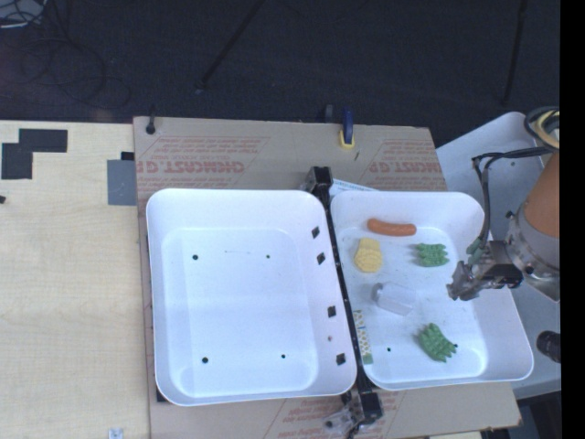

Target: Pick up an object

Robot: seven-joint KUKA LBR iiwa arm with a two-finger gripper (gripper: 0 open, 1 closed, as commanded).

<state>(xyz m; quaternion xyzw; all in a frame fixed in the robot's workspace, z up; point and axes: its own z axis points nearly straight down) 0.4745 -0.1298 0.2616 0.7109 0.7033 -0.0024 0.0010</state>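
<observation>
The gripper [460,284] hangs over the right part of the right bin [501,355], reaching in from the right edge of the view; whether it is wide or narrow cannot be told, as its tip is a small dark tangle against the white floor. Nothing is visibly held in it.

Closest to it, just up and to the left, lies a green leafy toy [430,254]. Below and slightly left of the gripper sits a second green toy [437,343], near the bin's front wall. Farther left, a clear plastic piece [393,298] rests on the bin floor, roughly level with the gripper. Beyond that, up and to the left, a yellow corn-like toy [368,256] lies beside an orange sausage [391,228] near the back wall.

The left bin [164,291] stands well apart, on the far side of the divider.
</observation>
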